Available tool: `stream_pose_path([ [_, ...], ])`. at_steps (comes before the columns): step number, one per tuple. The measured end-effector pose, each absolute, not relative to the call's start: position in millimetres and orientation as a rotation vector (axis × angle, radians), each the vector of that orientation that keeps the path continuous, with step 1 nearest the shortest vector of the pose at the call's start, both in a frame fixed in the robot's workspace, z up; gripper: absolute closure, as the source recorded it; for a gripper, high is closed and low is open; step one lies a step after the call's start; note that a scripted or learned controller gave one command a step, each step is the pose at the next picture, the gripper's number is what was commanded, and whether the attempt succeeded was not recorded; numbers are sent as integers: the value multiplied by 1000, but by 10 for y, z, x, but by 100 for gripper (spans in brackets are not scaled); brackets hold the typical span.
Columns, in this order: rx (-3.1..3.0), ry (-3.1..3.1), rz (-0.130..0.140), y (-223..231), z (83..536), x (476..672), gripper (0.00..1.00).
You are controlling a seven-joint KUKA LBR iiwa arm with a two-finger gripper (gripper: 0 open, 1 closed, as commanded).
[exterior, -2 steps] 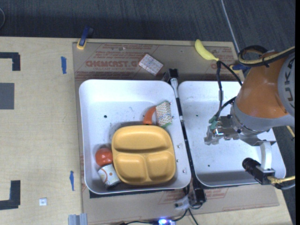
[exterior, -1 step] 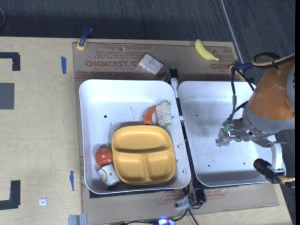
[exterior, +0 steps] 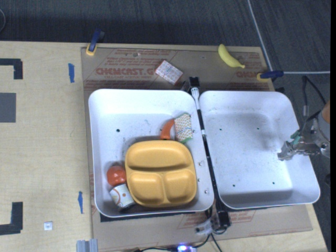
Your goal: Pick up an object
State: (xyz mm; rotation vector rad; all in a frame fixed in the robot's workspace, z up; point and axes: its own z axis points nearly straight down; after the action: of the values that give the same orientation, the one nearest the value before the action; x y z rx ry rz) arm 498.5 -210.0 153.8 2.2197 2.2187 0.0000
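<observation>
The left bin point(exterior: 105, 114) holds a yellow divided tray point(exterior: 160, 172) lying near its front. Left of the tray sit a red-orange ball point(exterior: 116, 175) and a small white and orange can point(exterior: 121, 195). Behind the tray lie an orange piece point(exterior: 167, 129) and a patterned pouch point(exterior: 183, 127). My gripper point(exterior: 287, 152) hangs low over the right edge of the right bin point(exterior: 247, 156), far from all those objects. Nothing shows between its fingers.
A yellow banana point(exterior: 230, 56) and a small patterned packet point(exterior: 168, 71) lie on the brown board behind the bins. Blue and yellow clamps point(exterior: 94, 41) hold the board's back corners. Cables run near the front edge between the bins.
</observation>
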Motion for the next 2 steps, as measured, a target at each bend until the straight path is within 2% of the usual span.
stream_pose_path([
  [1, 2222, 2225, 0, -1008, 1371, 5044, 100],
  [2, 2221, 2219, 0, -1625, 1375, 4944, 100],
])
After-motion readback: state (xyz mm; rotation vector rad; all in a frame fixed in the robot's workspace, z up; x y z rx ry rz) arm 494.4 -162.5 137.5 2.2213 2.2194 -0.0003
